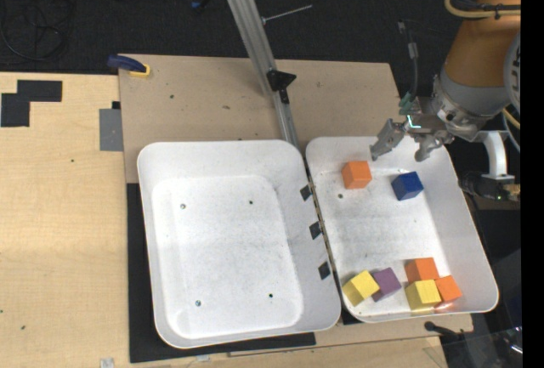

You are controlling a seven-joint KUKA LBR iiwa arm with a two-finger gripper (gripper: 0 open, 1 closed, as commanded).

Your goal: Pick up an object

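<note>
The gripper (405,144) hangs spread wide, holding nothing — just above the orange cube (357,174).

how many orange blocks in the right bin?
3: orange block alone near the far end, beside the blue block; two in the near-corner cluster. More may be hidden there.

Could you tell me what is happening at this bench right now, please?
A grey and orange robot arm reaches in from the right, its end effector open above the far end of the right bin, holding nothing. Nearest to it lie an orange cube and a blue cube. At the bin's near end, a yellow cube, a purple cube and a tight group of orange and yellow cubes lie untouched. Nothing has been picked up yet.
</note>
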